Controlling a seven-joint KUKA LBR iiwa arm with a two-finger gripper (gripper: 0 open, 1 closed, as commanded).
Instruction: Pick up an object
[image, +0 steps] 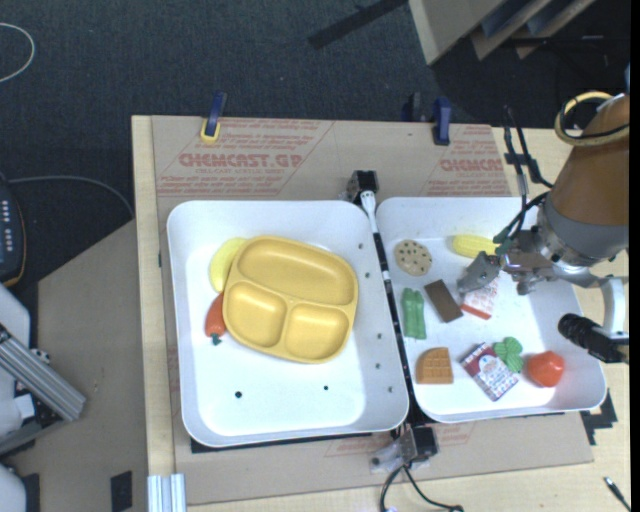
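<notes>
my hand above right bin | grip state: cannot tell | aim: centre squarely over red-white packet, descend straight

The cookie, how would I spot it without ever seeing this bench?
Look in the right-hand white bin, at its upper left part near the divider. The cookie is a flat tan disc with dark specks, above the green block and the brown bar; nothing else there is round and speckled.
</notes>
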